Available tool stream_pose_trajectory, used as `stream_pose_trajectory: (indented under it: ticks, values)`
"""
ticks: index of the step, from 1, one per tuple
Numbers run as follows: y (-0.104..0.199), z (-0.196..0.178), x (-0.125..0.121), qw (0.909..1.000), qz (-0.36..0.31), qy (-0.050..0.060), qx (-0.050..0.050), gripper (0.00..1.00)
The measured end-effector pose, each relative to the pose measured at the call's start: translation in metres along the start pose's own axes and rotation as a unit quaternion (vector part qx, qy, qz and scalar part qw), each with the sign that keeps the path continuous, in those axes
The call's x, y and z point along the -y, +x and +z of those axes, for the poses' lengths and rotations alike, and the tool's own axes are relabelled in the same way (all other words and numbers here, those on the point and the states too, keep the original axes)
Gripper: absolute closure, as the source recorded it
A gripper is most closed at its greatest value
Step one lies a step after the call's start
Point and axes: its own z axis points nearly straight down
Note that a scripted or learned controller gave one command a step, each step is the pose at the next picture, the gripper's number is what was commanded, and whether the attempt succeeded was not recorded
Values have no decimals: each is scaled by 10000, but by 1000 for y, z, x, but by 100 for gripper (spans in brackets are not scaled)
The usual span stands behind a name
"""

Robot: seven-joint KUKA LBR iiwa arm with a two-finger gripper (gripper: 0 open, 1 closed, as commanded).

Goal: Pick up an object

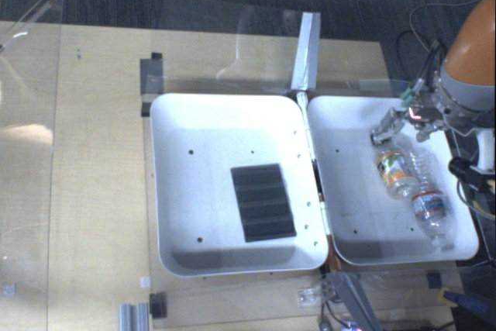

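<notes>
Two bottles lie just below-left of tool, long axes slanting toward right bin's near corner; tool grip state indiscernible.

Matt white plastic bins sit on pale wood bench; clear glossy plastic bottles.

Both white bins and the surrounding bench are seen from one fixed camera, mounted above and angled obliquely downward from moderate distance.
</notes>
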Motion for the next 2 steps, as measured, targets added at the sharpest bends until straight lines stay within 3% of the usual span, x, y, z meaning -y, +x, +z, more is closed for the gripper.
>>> stream_pose_trajectory:
  ticks: [1,2]
  values:
    - [-46,130,-17,9999,-109,-32,12,0]
    - [-51,130,-32,9983,-577,-28,9,0]
